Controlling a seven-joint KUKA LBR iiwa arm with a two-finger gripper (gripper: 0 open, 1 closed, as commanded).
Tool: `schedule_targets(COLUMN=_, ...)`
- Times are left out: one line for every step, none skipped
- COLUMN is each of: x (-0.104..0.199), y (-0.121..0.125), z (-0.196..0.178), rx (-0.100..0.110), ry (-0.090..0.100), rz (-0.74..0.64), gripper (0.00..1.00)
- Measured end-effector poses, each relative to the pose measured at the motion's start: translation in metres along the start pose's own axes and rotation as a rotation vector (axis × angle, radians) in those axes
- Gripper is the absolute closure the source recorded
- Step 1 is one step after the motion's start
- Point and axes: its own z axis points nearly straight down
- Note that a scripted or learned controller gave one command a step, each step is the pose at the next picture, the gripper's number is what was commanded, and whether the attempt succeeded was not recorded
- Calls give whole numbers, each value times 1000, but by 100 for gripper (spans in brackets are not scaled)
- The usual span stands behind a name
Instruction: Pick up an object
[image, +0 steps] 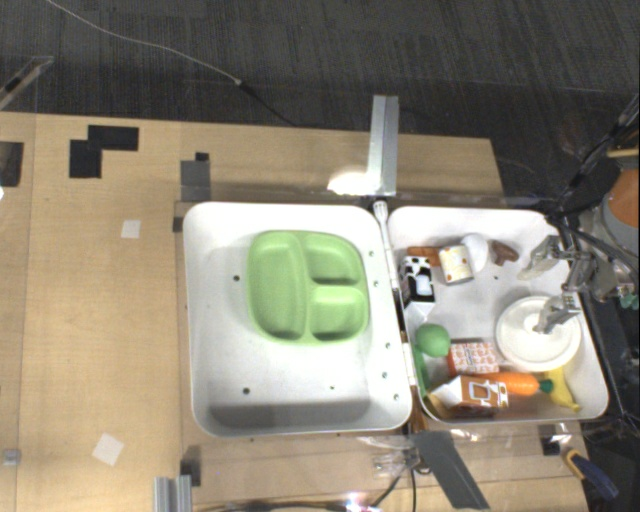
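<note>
The right bin (598, 385) holds the loose objects. A white round bowl (535, 337) lies at its right side, with an orange carrot (520, 384) and a yellow banana (561, 391) below it. A green ball (433, 340), a small red-and-white box (473, 356) and an orange-and-white carton (478, 393) sit at the lower left. A black-and-white box (418, 278) and a cream box (456, 264) lie near the top. My gripper (551, 287) hangs over the bowl's upper right rim, open, with nothing between its fingers.
The left bin (215, 300) carries a green divided plate (307, 286). A metal post (384, 145) stands behind the divider between the bins. Cables and the arm crowd the right bin's right edge. A brown piece (506, 253) lies near the right bin's far wall.
</note>
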Motion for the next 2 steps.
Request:
schedule_targets(x=29, y=0, z=82, rx=2, ry=-7, rz=-279, gripper=0)
schedule_targets(x=36, y=80, z=96, rx=1, ry=-16, rz=-219, gripper=0)
